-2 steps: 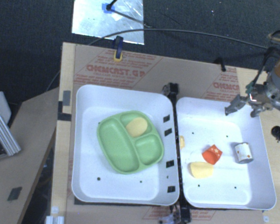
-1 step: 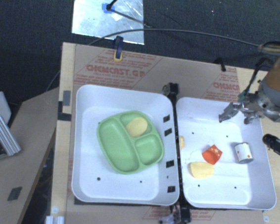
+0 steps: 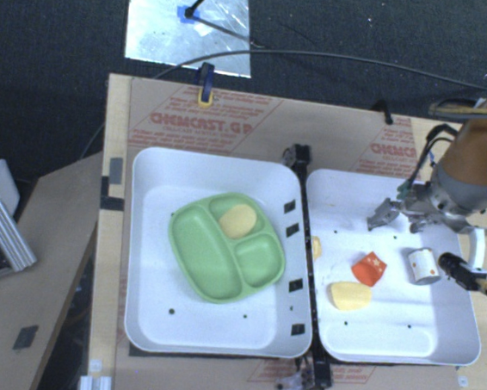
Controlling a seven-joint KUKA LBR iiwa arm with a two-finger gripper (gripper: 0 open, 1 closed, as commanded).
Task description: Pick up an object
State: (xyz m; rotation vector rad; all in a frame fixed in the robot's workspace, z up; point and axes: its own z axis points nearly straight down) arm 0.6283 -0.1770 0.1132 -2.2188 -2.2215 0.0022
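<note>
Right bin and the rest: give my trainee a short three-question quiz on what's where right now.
1. True or false: the red block lies in the right bin.
2. Which compartment of the green tray holds the yellow piece? A) the long left one B) the upper one C) the lower right one
3. Fill in: the white cylinder lies to the ___ of the red block in the camera view.

Key
1. True; it sits just above the yellow wedge.
2. B.
3. Right; the gripper is over the bin's upper part, apart from all three items.
</note>
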